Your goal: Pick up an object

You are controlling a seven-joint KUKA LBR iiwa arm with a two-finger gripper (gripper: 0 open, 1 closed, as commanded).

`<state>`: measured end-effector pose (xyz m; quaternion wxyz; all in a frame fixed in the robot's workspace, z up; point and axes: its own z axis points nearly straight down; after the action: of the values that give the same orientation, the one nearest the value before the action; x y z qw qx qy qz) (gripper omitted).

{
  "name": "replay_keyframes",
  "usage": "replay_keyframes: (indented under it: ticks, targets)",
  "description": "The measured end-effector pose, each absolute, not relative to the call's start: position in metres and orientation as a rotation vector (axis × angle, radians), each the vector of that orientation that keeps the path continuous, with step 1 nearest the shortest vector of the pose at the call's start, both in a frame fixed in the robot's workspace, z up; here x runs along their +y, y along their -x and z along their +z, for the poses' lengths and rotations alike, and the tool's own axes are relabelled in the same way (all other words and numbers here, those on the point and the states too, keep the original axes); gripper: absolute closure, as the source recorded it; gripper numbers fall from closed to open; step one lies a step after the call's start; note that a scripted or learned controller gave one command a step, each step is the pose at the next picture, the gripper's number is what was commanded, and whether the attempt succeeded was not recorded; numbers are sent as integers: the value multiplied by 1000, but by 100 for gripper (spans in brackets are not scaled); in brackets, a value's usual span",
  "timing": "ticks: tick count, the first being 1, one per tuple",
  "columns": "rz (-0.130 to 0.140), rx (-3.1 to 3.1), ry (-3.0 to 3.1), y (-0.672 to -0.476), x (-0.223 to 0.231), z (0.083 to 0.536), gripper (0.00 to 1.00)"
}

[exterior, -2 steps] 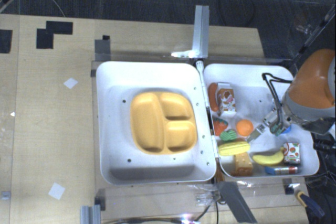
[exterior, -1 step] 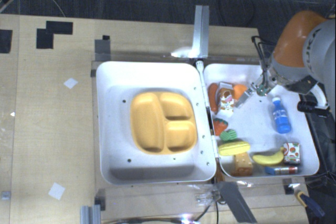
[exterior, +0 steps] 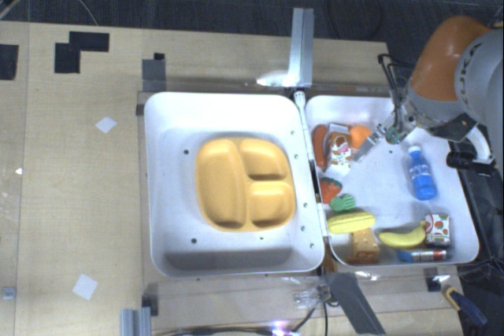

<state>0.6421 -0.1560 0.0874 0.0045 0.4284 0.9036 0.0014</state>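
The right bin [exterior: 465, 248] holds the objects: a blue bottle [exterior: 421, 174], a banana [exterior: 407, 237], a corn cob [exterior: 350, 223], a small carton [exterior: 338, 151], an orange piece [exterior: 359, 137] and a can [exterior: 438, 228]. The jaws [exterior: 391, 133] hang over the bin's upper part, near the carton and apart from the bottle; whether they are parted, I cannot tell, and nothing shows between them. The left bin [exterior: 169, 185] carries a yellow tray [exterior: 243, 182]. Both bins sit on the surface [exterior: 71, 193].
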Motion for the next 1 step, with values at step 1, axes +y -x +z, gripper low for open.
replay_keyframes:
  ticks: [1]
  targets:
    - [9,2825,-1325,-646,-155,102,100]
